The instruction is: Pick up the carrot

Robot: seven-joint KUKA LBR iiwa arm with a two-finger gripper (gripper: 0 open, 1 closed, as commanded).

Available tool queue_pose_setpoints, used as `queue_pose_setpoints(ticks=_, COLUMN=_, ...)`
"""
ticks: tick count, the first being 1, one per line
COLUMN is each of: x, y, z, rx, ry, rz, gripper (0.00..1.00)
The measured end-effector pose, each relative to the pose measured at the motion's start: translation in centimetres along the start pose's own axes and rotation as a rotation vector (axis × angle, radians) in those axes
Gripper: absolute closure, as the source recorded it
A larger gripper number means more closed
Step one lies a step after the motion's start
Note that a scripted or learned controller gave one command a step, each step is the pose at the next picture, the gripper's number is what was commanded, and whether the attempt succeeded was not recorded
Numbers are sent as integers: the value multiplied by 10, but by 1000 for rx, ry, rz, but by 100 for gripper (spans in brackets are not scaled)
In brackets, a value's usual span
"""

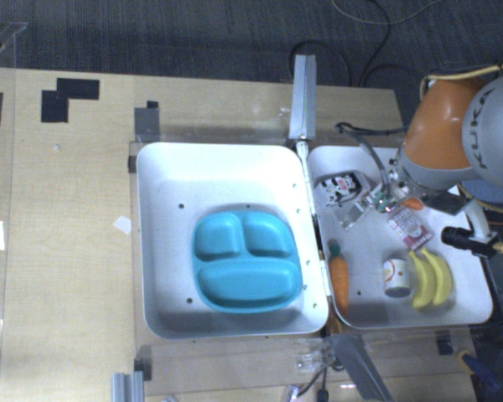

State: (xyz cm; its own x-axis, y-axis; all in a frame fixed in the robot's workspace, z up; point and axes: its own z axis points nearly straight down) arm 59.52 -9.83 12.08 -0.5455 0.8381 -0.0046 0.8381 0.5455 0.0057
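The carrot [339, 280] is orange with a green top. It lies lengthwise along the left wall of the right bin [461, 312], near that bin's front corner. My gripper [357, 208] hangs over the back middle of the same bin, up and a little to the right of the carrot and apart from it. The grey arm with its orange band [436, 132] reaches in from the right above the bin's back right corner.
Two bananas [431, 279] and a small white cup [395, 276] lie right of the carrot. A pink packet [409, 226] and a small black-and-white object [339, 187] lie near the gripper. A blue divided plate [246, 260] rests in the left bin [163, 224].
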Motion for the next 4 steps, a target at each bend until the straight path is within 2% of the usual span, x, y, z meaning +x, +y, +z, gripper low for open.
queue_pose_setpoints(ticks=1, x=25, y=-46, z=30, rx=-6, ry=-4, rz=-57, gripper=0)
queue_pose_setpoints(ticks=2, x=-9, y=1, z=4, rx=-2, ry=-1, rz=-115, gripper=0)
queue_pose_setpoints(ticks=3, x=58, y=62, z=-48, rx=-2, ry=1, rz=-196, gripper=0)
queue_pose_setpoints(ticks=4, x=91, y=6, z=-66, rx=-1, ry=1, rz=-271, gripper=0)
